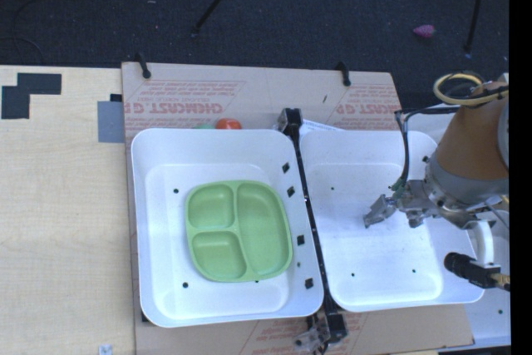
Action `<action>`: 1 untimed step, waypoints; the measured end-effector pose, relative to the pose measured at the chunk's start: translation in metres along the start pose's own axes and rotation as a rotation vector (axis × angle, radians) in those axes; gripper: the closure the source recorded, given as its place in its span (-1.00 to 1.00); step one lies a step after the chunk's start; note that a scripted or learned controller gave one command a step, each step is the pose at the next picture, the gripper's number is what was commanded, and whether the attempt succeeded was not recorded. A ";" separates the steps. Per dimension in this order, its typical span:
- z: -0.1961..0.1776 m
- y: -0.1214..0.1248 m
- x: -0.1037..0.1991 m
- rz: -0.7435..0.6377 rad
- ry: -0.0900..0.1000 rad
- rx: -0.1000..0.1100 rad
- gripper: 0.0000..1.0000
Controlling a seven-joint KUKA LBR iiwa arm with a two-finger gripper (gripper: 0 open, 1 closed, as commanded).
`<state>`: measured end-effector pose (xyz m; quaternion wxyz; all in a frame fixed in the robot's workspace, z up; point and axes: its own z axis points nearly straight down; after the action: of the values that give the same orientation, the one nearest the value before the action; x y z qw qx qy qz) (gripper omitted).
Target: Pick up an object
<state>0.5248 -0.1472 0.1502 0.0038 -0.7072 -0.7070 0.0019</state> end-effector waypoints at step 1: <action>0.044 -0.003 -0.003 0.000 0.000 0.000 -1.00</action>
<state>0.5217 -0.1505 0.1059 0.0035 -0.7074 -0.7068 0.0018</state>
